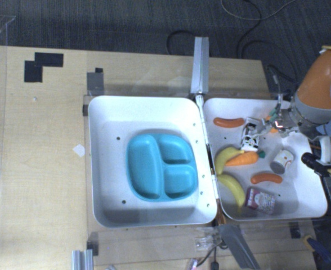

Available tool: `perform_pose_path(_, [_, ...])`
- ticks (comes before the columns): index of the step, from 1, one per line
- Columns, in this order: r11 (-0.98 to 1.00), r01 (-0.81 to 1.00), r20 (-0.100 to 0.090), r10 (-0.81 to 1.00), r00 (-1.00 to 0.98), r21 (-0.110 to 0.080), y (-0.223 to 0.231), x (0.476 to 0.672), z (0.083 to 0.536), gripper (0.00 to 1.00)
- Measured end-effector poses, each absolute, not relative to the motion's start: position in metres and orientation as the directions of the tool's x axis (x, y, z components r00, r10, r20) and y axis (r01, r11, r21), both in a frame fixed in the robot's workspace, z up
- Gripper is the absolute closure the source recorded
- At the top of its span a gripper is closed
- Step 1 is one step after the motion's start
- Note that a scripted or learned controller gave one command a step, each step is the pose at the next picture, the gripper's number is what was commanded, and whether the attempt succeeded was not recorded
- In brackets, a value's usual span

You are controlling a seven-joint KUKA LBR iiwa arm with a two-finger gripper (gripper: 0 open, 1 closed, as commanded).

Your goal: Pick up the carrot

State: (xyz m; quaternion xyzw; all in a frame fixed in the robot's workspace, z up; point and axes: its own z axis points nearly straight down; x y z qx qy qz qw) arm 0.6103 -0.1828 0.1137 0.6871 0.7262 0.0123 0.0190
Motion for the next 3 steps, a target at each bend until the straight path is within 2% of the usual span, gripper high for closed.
perform_pose_path(1, [0.068,0.998,-0.003,0.998,-0.068,0.009,-0.196,0.640,0.203,0.00])
perform_pose_path(2, [-0.054,0.998,-0.002,0.999,0.054,0.010,-0.149,0.670,0.333,0.00])
perform_pose_path(3, [0.139,0.990,-0.002,0.990,-0.139,0.005,-0.157,0.666,0.224,0.00])
